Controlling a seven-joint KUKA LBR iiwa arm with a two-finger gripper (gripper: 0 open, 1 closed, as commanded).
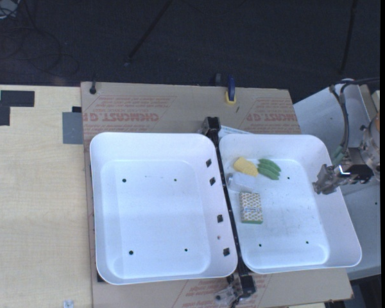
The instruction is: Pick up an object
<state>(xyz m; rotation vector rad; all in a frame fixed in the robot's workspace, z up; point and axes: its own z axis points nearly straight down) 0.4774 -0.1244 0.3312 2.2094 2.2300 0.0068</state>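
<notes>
Yellow-and-green soft toy (256, 167) near the right bin (337, 236) far wall looks light, squashy (grip its middle); whether the hand (322, 183) is parted, I cannot tell.

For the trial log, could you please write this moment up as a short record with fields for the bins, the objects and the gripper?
left bin: white, shallow, beside the right one
right bin: white, holds three objects in its left half
yellow object: near the far left of the right bin
green object: right beside the yellow one, on its right
patterned block: nearer the camera than the other two, apart from them
gripper: at the right bin's right rim, away from all three objects
</notes>
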